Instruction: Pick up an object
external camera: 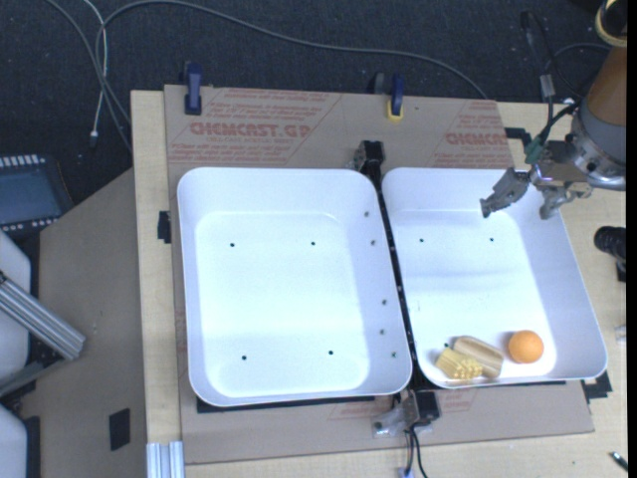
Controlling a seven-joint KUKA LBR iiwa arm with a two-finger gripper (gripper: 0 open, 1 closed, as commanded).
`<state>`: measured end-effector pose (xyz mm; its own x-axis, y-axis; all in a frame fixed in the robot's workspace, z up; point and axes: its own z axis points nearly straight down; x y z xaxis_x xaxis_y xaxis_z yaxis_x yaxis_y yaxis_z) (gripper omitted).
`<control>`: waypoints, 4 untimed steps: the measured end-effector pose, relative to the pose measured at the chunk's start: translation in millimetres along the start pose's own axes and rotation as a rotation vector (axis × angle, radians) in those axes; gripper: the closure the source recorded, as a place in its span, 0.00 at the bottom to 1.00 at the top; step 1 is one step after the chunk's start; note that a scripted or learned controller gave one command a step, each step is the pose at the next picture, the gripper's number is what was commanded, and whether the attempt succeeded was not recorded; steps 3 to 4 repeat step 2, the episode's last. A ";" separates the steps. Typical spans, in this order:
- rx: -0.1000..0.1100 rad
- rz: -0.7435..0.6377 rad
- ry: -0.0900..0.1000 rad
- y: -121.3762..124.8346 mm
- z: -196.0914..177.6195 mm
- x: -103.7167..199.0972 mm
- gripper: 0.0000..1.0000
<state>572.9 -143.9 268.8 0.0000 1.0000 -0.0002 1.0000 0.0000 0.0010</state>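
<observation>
White bins: left bin (284, 182) and right bin (567, 267) sit side by side on the surface (159, 267).
Arm: grey, orange band (605, 93), enters from the right.
Jaws: gripper (525, 196) above right bin's far end; fingers spread apart, nothing between them.
Objects: orange ball (526, 347), tan bread-roll-like piece (480, 350), corn cob (458, 365), grouped at right bin's near edge, well apart from gripper.

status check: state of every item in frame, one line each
gripper: open, holding nothing, above the far end of the right bin
right bin: holds three items at its near end
orange ball: resting in right bin, untouched
corn cob: lying flat, beside the bread roll
bread roll: lying flat, between corn and ball
left bin: flat on bench
</observation>
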 end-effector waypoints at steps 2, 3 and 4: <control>-0.001 0.000 0.000 -50.9 168.7 24.3 1.00; -0.001 0.000 0.000 -50.9 168.7 24.3 1.00; -0.001 0.000 0.000 -50.9 168.7 24.3 1.00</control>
